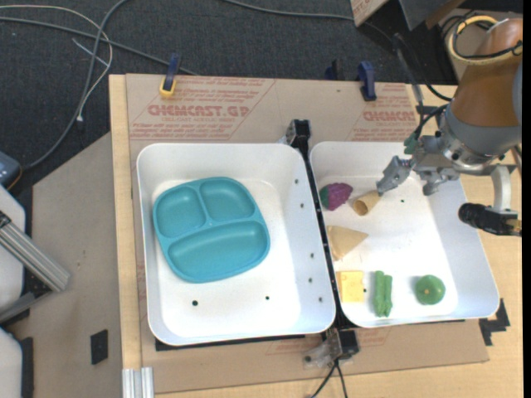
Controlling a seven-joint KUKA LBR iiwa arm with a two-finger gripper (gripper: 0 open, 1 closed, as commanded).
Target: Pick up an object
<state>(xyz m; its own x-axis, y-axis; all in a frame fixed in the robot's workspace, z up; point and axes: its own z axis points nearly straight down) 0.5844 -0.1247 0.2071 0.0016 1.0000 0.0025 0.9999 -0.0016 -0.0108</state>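
The open end effector [411, 175] hovers beside the small tan cone-shaped toy [363, 203] in the right white bin [465, 247]; apparently off-centre, its fingers could nudge it toward the purple lump [336, 195].

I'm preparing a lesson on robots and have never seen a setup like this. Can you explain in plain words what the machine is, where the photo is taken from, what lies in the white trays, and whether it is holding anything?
The photo comes from one fixed camera above a bench, looking down at a slant. The grey and orange machine at the right is a robot arm; its gripper, a two-finger claw, hangs over the right bin, open with nothing between its fingers.

The left bin holds a teal divided plate. The right bin holds small toy foods: a purple piece, a small cone, a tan wedge, a yellow block, a long green piece and a round green piece. Its job is to pick one up.
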